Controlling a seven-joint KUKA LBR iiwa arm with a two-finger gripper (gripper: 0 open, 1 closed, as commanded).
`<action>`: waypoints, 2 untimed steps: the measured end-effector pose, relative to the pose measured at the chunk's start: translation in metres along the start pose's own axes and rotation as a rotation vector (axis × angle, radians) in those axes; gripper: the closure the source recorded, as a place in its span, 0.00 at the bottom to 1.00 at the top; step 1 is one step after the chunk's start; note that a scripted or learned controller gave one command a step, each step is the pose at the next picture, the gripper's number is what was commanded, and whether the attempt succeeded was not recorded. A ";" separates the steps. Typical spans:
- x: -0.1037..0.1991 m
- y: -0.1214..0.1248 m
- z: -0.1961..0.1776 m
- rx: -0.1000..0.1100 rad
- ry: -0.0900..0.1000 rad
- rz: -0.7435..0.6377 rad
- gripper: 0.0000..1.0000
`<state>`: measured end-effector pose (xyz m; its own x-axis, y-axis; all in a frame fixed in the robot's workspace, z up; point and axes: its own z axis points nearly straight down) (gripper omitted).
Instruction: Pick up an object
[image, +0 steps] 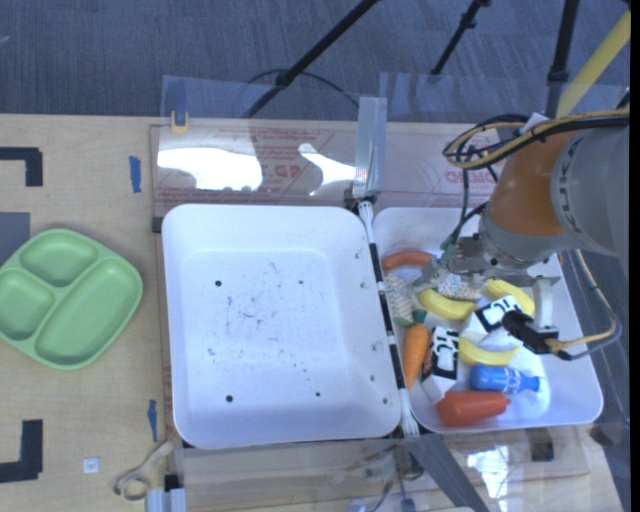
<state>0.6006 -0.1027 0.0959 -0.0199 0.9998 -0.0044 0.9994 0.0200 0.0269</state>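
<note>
Camera view shows the gripper (452, 268) low in the right bin (585, 400), above a banana (443, 303); its grasp I cannot tell. Banana seems light, smooth; take its middle.

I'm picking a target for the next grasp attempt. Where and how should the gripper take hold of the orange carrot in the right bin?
Judging by its pose, grip the carrot across its thick middle, coming straight down from above. It lies lengthwise along the right bin's left wall, so close the fingers across its width; the wall side looks tight.
</note>
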 end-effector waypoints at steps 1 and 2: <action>-0.001 0.001 -0.011 -0.002 0.001 0.003 1.00; 0.070 -0.047 -0.090 0.026 0.007 -0.112 1.00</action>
<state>0.5495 -0.0331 0.1845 -0.1317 0.9913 0.0007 0.9913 0.1317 0.0010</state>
